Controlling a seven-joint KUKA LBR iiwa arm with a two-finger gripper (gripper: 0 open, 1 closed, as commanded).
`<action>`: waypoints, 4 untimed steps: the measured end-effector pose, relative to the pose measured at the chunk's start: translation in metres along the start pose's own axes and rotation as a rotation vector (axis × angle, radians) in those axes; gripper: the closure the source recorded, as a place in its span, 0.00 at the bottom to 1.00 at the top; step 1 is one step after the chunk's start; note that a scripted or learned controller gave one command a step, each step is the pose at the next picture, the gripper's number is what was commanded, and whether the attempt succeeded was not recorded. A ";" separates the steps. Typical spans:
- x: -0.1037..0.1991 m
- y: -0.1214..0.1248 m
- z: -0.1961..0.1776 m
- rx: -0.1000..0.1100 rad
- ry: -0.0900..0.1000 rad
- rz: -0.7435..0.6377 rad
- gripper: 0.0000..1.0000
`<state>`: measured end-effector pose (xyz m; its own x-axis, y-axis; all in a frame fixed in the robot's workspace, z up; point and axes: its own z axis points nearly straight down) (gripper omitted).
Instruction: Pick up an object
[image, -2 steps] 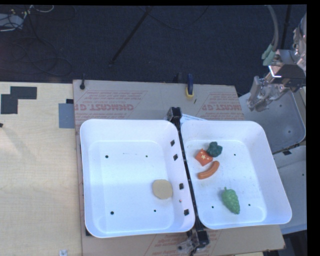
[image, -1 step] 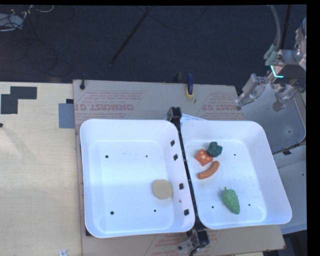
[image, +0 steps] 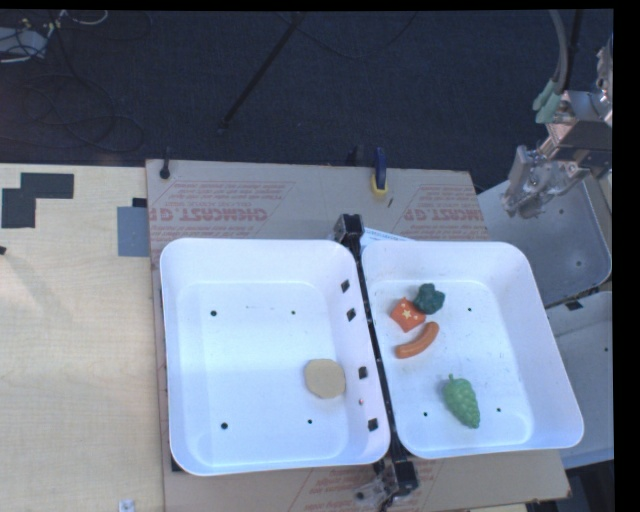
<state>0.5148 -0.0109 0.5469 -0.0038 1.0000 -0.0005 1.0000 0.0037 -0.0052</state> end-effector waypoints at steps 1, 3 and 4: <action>0.000 0.000 0.000 0.001 0.000 0.000 0.00; 0.001 0.000 -0.009 0.004 0.000 -0.003 0.00; 0.002 0.001 -0.019 0.007 0.000 -0.006 1.00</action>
